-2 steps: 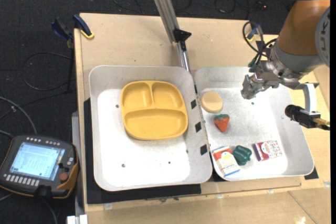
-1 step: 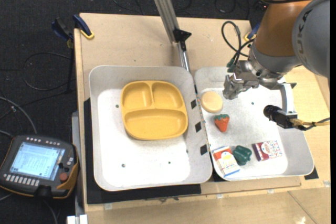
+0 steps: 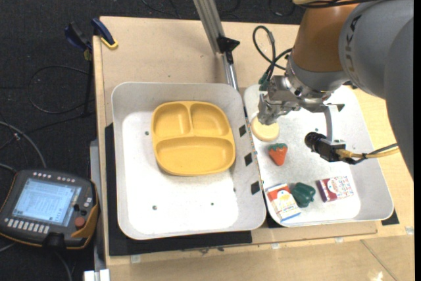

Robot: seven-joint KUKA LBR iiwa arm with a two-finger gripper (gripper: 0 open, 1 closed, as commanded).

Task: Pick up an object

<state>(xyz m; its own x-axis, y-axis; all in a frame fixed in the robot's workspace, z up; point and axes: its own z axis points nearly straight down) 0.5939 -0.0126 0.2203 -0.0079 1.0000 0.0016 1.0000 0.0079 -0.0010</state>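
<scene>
The left bin is a shallow white tray with rounded corners and a matte, slightly speckled floor. In it lies a yellow plate of smooth plastic, rounded-square and split into three compartments: two small ones at the far side and one long one at the near side.

The right bin is the same kind of tray and holds five small things. A cream disc, round, flat and smooth, lies by the bin's left wall. Just beside it, toward the near side, is a toy strawberry, glossy red with a green cap. Nearer the front edge lie a small carton printed in red and white, a dark green lump with a shiny, uneven surface touching the carton's right side, and a small box in red and white with a dark end. The print on the carton and the box is too small to read.

The arm, grey with an orange band, reaches in from the right over a bare wooden bench. The gripper points down directly over the far edge of the cream disc, at or just above it; whether it is open or closed cannot be told, and nothing can be seen held in it.
</scene>
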